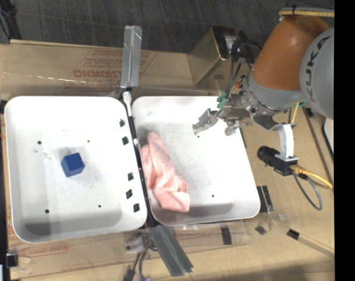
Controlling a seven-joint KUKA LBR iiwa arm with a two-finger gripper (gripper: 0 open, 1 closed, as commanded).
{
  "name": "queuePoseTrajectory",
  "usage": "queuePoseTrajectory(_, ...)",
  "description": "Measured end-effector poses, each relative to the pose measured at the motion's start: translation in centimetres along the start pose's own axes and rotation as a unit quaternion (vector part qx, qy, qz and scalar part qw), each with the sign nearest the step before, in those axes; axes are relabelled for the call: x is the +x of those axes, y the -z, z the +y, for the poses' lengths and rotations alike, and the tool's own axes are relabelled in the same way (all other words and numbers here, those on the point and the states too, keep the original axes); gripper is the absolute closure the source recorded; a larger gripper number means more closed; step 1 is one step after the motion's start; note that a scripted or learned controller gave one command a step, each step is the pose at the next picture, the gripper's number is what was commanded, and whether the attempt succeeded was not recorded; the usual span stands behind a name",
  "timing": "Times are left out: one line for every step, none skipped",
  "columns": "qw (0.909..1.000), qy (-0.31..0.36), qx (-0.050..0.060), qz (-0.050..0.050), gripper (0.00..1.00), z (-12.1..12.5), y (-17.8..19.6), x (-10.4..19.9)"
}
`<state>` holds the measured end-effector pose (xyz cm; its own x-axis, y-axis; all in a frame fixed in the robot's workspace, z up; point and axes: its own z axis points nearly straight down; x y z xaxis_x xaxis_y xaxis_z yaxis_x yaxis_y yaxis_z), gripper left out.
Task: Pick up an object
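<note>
Cloth (162,174) lies pink; arm (317,57) reads "KUKA".

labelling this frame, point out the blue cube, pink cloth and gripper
blue cube (73,164): camera view, its top face
pink cloth (161,173): camera view, middle of the folds
gripper (204,126): camera view, between its fingertips

A small blue cube (72,164) sits flat on the floor of the left bin (25,122), a little left of that bin's middle, one corner turned toward the camera. A pink cloth (162,174) (crumpled, soft-looking) lies in the right bin (235,174), stretched along the wall nearest the blue cube's bin, its bulkier end toward the near edge.
</note>
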<state>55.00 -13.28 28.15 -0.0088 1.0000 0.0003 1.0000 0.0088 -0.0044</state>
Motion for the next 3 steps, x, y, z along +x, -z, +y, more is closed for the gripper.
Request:
queuePoseTrajectory(0.9979,-0.064,-0.001,-0.001,0.00,1.9,-2.3,-2.8)
queuePoseTrajectory(0.9974,-0.072,0.001,0.000,0.00,2.7,-14.1,2.4)
queuePoseTrajectory(1.0000,-0.006,0.000,0.001,0.00,-5.6,-17.7,-3.3)
